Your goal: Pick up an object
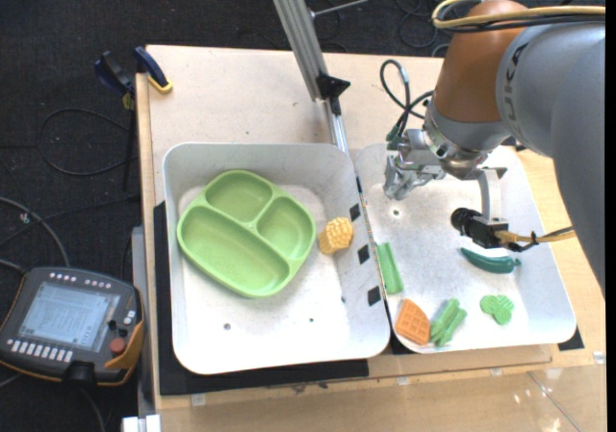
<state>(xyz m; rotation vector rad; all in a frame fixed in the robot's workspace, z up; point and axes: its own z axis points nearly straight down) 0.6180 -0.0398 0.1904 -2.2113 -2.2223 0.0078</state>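
Nearest the camera, at the front of the right bin [433,245], an orange waffle-patterned toy piece [413,321] lies well in front of the claw [397,185]. Just beside it, towards the view's right, is a bundle of green toy bean pods [448,320], and further right a small green leafy toy [498,307]. A step back, a dark teal toy pepper [490,261] lies in front of the claw and well off to the view's right.

A long green toy stick [389,267] lies along the bin's left wall, in front of the claw and nearer to it than the other toys.

In the left bin [269,339], a yellow toy corn piece [335,235] sits near the dividing wall, to the view's left of the claw and a little in front. Just beyond the corn on that side is a green divided plate [231,252].

The claw points down over bare floor in the far left part of the right bin, with nothing seen in its grip. Whether it is apart or together cannot be told. The grey arm [558,74] rises from it to the view's right. Behind it, the pale counter [231,93] stretches away.
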